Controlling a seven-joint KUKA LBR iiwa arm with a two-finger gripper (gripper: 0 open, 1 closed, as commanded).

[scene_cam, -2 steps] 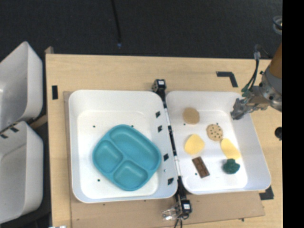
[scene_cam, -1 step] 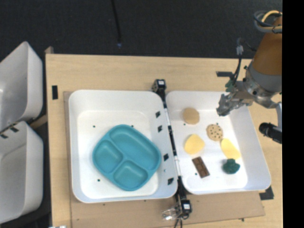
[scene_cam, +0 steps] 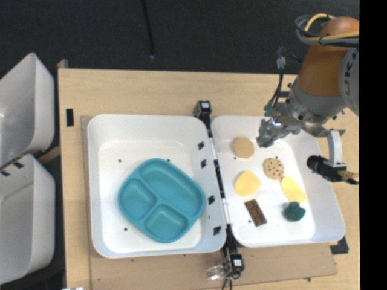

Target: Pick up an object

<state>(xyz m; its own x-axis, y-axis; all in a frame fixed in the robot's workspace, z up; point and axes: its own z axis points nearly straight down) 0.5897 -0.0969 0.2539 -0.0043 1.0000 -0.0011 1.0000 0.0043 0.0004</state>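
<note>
Here the gripper (scene_cam: 266,136) hangs over the back of the right bin (scene_cam: 320,225), just beside the tan round piece (scene_cam: 243,147), on its right. Nothing shows between the fingers; whether they are spread or closed I cannot tell, the tool is too small and dark at this slant. Candidate objects all lie in the right bin: the tan round piece nearest, a speckled cookie (scene_cam: 274,168) just in front of the gripper, a pale yellow piece (scene_cam: 247,183), a yellow wedge (scene_cam: 292,189), a brown bar (scene_cam: 255,212), a dark green lump (scene_cam: 294,211). Left bin (scene_cam: 97,162) carries a blue divided plate (scene_cam: 160,200), well apart. Judgement: the tan piece is the short reach. To do it well, centre over it before descending; it looks flat and low, so the tips likely need to go nearly to the bin floor. Risk: sliding it toward the divider between the bins.
</note>
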